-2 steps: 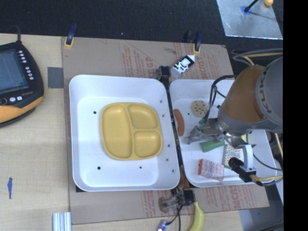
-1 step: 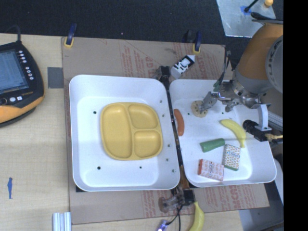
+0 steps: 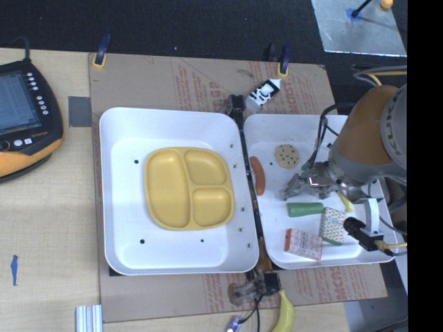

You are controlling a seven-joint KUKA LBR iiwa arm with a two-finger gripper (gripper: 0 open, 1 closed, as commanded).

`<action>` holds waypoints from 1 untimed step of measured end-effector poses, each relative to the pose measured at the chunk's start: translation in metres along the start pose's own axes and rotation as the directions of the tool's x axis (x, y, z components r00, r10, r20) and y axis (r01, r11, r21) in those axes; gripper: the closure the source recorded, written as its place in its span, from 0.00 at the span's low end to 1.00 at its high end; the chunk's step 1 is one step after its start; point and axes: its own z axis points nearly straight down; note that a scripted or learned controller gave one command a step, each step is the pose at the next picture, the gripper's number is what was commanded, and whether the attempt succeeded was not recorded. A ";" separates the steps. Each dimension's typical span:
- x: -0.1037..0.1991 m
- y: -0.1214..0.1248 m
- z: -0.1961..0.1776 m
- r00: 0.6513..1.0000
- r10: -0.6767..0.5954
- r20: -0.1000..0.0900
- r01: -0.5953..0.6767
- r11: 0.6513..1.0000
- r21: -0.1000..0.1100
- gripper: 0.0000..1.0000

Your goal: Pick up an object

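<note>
My gripper [image 3: 296, 186] hangs low over the middle of the right bin [image 3: 273, 253], reaching in from the right. Just below its tips lies a green cylinder [image 3: 305, 209]. A round brown cookie [image 3: 286, 155] sits above and to the left of the tips. A reddish sausage [image 3: 258, 176] lies along the bin's left wall. Toward the front of the bin rest a red and white packet [image 3: 302, 243] and a patterned packet [image 3: 333, 226]. I see nothing held between the tips.
The left bin [image 3: 118, 185] holds a yellow divided plate [image 3: 188, 187]. A teach pendant [image 3: 24, 120] lies at the far left of the bench. A banana [image 3: 282, 312] sits in front of the bins and a black and white object [image 3: 264, 93] behind them.
</note>
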 end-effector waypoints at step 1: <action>0.019 -0.028 0.000 1.000 -0.001 0.001 0.001 1.000 -0.001 0.00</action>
